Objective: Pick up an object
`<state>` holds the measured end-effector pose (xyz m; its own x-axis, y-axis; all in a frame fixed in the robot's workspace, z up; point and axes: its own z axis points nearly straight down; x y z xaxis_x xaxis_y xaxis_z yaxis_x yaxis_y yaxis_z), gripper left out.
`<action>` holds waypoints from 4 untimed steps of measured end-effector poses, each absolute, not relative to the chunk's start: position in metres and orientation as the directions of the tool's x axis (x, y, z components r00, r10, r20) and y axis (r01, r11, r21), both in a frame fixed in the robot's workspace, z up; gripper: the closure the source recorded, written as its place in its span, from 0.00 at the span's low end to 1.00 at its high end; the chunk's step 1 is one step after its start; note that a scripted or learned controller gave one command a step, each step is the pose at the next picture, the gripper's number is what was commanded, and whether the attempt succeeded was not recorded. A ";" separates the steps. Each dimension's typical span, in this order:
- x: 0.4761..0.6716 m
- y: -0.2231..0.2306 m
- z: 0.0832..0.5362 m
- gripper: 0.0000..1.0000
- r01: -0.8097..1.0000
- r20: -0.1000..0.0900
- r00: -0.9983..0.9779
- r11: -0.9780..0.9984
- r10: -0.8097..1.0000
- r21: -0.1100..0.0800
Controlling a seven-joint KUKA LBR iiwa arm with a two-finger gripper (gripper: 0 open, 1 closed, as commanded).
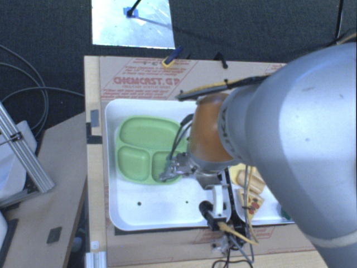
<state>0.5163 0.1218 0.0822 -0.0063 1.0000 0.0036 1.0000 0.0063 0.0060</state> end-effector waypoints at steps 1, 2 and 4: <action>0.578 0.048 0.192 0.00 1.000 -0.002 0.003 -0.003 1.000 0.016; 0.512 0.132 0.192 0.00 1.000 0.005 -0.012 0.012 1.000 -0.003; 0.557 0.071 0.295 1.00 1.000 -0.001 0.004 -0.004 1.000 0.013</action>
